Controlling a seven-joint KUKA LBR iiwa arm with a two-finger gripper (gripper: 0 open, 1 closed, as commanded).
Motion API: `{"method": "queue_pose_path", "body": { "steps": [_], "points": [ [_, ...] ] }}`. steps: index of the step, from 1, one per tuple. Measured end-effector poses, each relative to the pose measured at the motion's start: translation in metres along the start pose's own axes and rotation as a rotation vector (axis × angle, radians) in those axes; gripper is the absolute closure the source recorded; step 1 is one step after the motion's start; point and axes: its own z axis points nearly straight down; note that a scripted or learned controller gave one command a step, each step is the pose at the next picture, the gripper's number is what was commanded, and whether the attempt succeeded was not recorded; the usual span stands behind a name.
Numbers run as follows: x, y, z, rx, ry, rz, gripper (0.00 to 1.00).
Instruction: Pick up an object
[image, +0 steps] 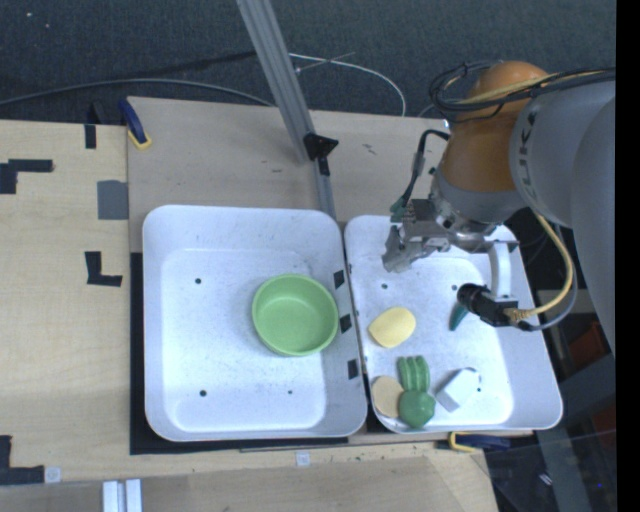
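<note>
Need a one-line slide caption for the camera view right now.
KUKA arm's gripper hovers over the right bin above a yellow piece; green bowl sits in the left bin.

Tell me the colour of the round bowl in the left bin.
Light green: the round bowl, seen best in the camera view.

Two shallow white bins are sitting side by side on the wooden desk (60, 300): the left bin (160, 330) toward nine o'clock and the right bin (530, 395) toward three o'clock, their inner rims touching. A grey metal pole (280, 70) is slanting in from twelve o'clock. A thin white cable (350, 68) is looping behind it. Black tape marks (100, 268) are lying toward nine o'clock, and a blue-and-yellow clamp (134, 122) is gripping the desk's edge toward eleven o'clock.
</note>
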Motion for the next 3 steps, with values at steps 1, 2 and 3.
{"method": "queue_pose_path", "body": {
  "steps": [1, 2, 3],
  "points": [
    [0.06, -0.023, -0.001, 0.0, 0.001, -0.002, 1.0],
    [0.122, -0.042, -0.008, 0.0, 0.001, -0.004, 1.0],
    [0.141, -0.053, -0.01, 0.0, -0.001, 0.001, 1.0]
  ]
}}
